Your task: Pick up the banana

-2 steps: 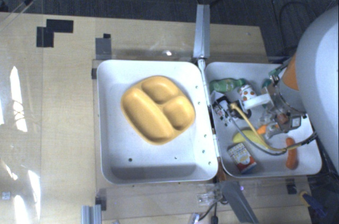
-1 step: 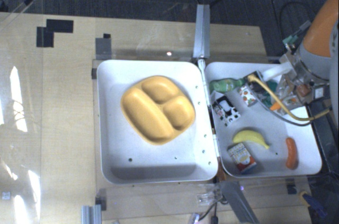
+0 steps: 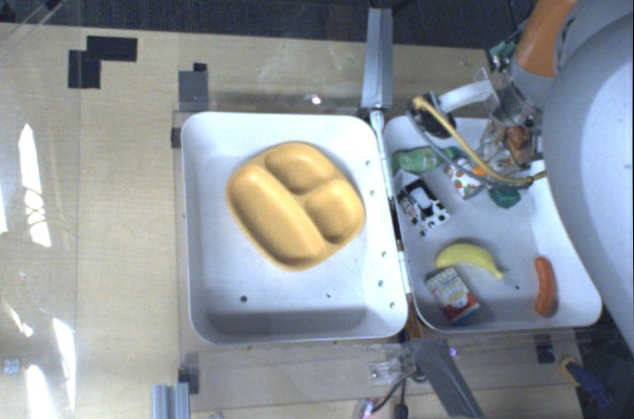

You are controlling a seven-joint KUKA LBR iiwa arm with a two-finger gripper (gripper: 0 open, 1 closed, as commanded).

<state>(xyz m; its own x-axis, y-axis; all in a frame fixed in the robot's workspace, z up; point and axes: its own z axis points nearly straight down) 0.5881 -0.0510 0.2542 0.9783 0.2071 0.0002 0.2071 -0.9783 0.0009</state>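
The banana (image 3: 469, 258) is small and yellow. It lies in the near half of the right bin (image 3: 575, 308), between a small red and white carton (image 3: 453, 294) and the bin's middle. My gripper (image 3: 509, 138) hangs below the orange wrist band over the far part of the right bin, well beyond the banana and a little to its right. Cables and small objects crowd around it there. Nothing can be made out between its tips.
The left bin (image 3: 208, 308) holds a yellow three-compartment dish (image 3: 294, 202). The right bin also holds a red sausage (image 3: 544, 286), a black and white item (image 3: 421, 206), a green packet (image 3: 414, 159) and a teal piece (image 3: 506, 197). The grey arm covers the bin's right side.
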